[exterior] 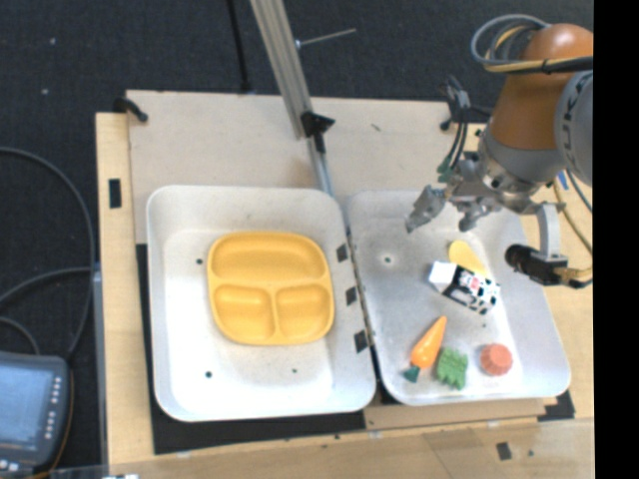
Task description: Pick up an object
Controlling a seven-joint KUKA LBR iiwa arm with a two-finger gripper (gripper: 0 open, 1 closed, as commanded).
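In the right bin [399,297] lie a yellow piece [465,254], a black-and-white toy [465,285], an orange carrot [429,341], a green piece [452,367] and a small orange-red ball [495,359]. My gripper [447,212] hangs over the bin's far part, just above and left of the yellow piece. Its fingers [424,211] are spread apart with nothing between them.
The left bin [180,367] holds a yellow divided plate [270,286]. A slanted metal pole [285,58] rises from behind the bins. A monitor [30,407] sits off the bench at the lower left.
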